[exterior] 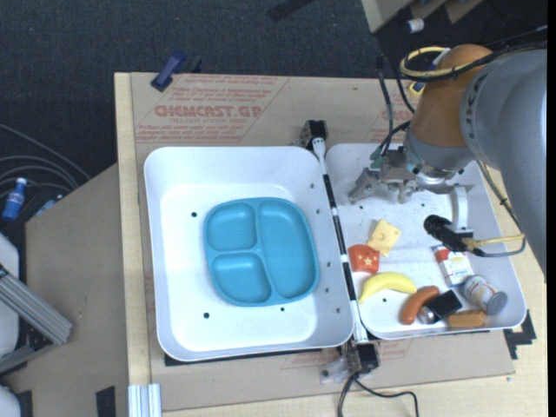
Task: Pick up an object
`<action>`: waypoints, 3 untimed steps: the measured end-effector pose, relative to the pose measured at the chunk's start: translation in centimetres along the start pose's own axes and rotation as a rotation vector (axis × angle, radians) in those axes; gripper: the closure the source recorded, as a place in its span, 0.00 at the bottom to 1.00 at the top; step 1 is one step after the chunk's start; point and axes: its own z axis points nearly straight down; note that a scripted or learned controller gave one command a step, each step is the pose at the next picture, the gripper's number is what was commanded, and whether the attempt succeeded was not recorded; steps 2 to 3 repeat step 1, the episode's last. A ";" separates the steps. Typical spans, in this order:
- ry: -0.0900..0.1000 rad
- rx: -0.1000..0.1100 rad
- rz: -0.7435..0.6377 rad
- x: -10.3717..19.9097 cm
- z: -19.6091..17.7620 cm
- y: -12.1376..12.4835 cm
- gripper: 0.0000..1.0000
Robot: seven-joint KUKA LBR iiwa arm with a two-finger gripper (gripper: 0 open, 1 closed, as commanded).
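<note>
My gripper (382, 191) hangs over the far end of the right bin (512, 276), its two fingers spread and nothing between them. Just in front of it, apart from the fingers, lies a yellow cheese wedge (386, 234). Closer to the near wall are a red piece (365, 257), a banana (388, 283), an orange-brown sausage (420, 302), a small black block (446, 304), a small labelled bottle (455, 268), a grey can (487, 296) and an orange stick (467, 320). The wrist and arm hide the bin's far right corner.
The left bin (174, 189) holds a blue divided plate (259, 250). A raised rim between the two bins (334, 224) runs just left of the gripper. A blue clip (169, 70) lies on the board's far edge.
</note>
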 end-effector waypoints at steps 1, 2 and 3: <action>-0.001 -0.002 -0.002 0.1 1.0 0.5 0.00; -0.001 -0.002 -0.002 0.1 1.0 0.5 0.00; -0.001 -0.002 -0.002 0.1 1.0 0.5 0.00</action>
